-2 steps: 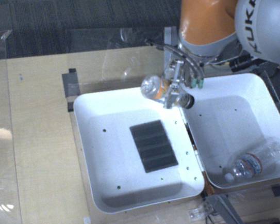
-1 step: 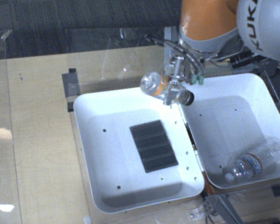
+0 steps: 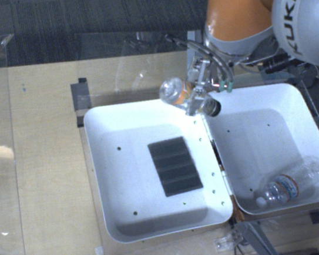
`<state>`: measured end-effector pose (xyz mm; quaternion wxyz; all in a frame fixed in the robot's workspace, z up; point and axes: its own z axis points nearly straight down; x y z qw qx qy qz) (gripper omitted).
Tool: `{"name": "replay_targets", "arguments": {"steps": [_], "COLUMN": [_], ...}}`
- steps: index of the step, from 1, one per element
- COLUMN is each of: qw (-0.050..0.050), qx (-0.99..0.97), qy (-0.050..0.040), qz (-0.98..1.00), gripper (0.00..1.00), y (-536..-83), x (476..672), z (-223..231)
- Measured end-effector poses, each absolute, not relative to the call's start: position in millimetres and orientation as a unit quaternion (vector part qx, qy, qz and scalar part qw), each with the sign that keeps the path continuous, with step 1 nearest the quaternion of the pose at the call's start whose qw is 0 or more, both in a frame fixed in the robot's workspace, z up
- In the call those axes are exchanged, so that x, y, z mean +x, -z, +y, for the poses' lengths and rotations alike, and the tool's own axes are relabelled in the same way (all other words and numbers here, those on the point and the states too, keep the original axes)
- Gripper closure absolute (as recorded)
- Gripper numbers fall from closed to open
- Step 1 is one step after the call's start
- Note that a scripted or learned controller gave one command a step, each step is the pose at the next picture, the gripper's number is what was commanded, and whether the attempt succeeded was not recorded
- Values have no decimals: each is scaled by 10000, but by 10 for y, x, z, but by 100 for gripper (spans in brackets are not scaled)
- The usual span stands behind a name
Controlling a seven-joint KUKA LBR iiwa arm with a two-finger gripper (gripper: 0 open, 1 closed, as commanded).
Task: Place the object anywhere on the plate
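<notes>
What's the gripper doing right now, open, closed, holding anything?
Gripper: closed on a clear plastic bottle, above the bins' far edge.

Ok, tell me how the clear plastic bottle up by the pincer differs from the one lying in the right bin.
The clear plastic bottle by the pincer is raised over the bins' far rim; the clear plastic bottle in the right white bin lies on its side on the bin floor, near corner. The first shows orange; the second a blue label. Both are transparent.

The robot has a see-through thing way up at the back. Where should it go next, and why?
Probably forward and left, over the dark plate. The gripper hangs above the left bin's back rim, with a clear bottle at its fingers, well short of the plate, which lies flat mid-bin.
</notes>
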<state>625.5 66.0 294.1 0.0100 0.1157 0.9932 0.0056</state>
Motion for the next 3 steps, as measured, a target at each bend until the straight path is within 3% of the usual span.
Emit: {"name": "replay_targets", "arguments": {"steps": [1, 2, 3], "qw": [32, 36, 60], "qx": [366, 368, 598], "qy": [-13, -14, -19], "qz": [9993, 9993, 9982], "gripper": [100, 0, 0], "y": [-2790, -2793, -4244], "x": [5517, 5519, 5521], "z": [593, 592, 808]}}
